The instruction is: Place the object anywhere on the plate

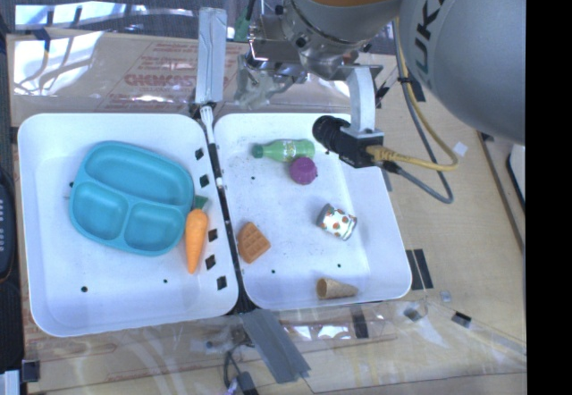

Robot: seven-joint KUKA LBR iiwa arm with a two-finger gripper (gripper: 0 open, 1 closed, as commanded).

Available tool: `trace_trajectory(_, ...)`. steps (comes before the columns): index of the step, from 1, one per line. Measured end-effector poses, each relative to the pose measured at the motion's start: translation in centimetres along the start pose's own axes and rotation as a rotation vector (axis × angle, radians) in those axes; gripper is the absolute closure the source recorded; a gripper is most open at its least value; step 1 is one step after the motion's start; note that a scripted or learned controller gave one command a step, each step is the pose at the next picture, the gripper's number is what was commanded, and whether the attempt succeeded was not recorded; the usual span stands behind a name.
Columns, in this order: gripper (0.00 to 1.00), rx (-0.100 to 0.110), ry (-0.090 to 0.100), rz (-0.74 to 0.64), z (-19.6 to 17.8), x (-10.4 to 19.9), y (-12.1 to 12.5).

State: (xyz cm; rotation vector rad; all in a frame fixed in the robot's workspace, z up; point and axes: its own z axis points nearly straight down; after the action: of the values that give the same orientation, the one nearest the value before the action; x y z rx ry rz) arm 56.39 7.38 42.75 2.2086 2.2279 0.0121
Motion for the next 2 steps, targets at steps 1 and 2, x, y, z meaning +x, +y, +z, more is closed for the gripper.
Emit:
trace_trajectory(1, 1.0, 0.01, -0.005, 0.007, -1.4, -7.2, 5.1)
trace_trajectory(2, 1.0, 0.011, -0.005, 0.004, -1.3, -11.7, 9.2)
